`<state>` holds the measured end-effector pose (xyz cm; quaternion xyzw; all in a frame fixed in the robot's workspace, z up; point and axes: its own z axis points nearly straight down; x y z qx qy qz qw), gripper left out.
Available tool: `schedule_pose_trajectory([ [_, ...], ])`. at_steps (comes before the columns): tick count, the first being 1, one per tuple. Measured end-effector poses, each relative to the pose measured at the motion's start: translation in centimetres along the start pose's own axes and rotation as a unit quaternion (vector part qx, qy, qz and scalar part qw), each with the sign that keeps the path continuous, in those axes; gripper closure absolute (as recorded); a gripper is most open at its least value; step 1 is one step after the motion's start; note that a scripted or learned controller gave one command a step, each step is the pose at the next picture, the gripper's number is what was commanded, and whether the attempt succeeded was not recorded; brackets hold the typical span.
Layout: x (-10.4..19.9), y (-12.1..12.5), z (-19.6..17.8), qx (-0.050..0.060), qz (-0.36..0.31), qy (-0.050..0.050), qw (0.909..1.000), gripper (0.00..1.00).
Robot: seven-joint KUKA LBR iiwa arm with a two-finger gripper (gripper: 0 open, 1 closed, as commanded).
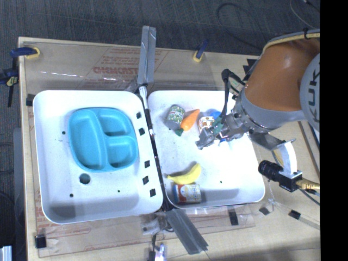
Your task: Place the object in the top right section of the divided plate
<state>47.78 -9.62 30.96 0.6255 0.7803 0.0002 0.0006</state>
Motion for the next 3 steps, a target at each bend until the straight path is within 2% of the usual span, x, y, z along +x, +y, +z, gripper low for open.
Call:
schedule_pose_trajectory([
  [1, 0.0, 0.1, -1.0, 0.001, -0.003, 0.0, 1.0, 1.0],
  [2, 0.4, -0.1, 8.1, 0.002, -0.033, 0.001, 0.9994, 1.0],
  [3, 5.0, 5.5, 9.2, 0.002, -0.066, 0.001, 0.9978, 1.0],
])
